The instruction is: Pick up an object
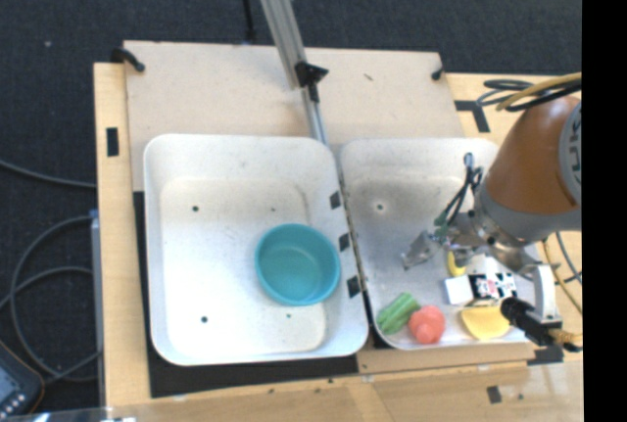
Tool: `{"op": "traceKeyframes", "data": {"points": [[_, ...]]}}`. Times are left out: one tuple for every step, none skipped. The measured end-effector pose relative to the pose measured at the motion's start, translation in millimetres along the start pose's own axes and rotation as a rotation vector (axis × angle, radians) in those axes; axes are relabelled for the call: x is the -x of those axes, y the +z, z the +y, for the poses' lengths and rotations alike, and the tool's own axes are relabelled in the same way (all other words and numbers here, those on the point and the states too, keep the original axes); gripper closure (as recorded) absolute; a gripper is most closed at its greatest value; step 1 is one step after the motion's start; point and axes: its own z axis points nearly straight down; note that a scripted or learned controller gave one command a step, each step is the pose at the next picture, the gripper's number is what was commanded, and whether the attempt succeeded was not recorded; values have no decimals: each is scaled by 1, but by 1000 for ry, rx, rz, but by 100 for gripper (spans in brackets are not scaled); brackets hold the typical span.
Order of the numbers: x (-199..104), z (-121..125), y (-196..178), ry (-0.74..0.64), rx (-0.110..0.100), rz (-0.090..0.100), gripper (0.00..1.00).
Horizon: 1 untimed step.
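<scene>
So the arm's hand (pixel 423 249) is down in the right bin (pixel 392 175), can't tell if it's spread or pinched. Just below it along the near edge: a green object (pixel 396 312), red ball (pixel 426 325), yellow piece (pixel 484 321). Left bin (pixel 196 165) has a teal bowl (pixel 297 263).

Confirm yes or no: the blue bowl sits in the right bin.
No, the blue bowl sits in the left bin, near its right wall.

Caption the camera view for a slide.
Arm over right bin near green, red, yellow items; blue bowl left.
</scene>
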Motion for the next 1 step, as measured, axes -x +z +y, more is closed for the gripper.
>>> {"op": "traceKeyframes", "data": {"points": [[4,-5,62,0,0,0,0]]}}
